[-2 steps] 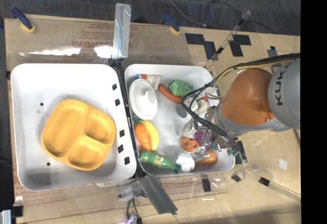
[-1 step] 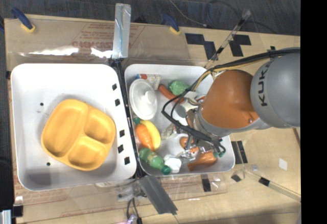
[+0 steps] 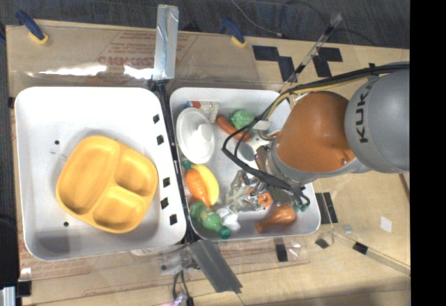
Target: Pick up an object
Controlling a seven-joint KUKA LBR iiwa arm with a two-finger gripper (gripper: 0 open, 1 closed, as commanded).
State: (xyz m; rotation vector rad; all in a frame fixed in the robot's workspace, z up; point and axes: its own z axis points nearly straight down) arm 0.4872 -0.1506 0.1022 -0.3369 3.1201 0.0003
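Observation:
My gripper [image 3: 245,198] reaches down into the right bin [image 3: 306,224], low among a cluster of small toys near its front. Just to its right lies a brown toy [image 3: 279,215]. An orange and yellow toy [image 3: 201,185] lies to its left. A white bowl [image 3: 195,134] sits at the bin's back left, with an orange carrot-like piece [image 3: 228,126] and a green toy [image 3: 242,118] behind it. Green and white pieces [image 3: 212,221] lie at the front left corner. The orange wrist band [image 3: 313,134] covers the bin's right part.
The left bin [image 3: 35,116] holds a yellow divided tray [image 3: 106,182]. Black cables [image 3: 240,151] loop from the wrist over the right bin. A grey taped post [image 3: 166,43] stands behind the gap between the bins.

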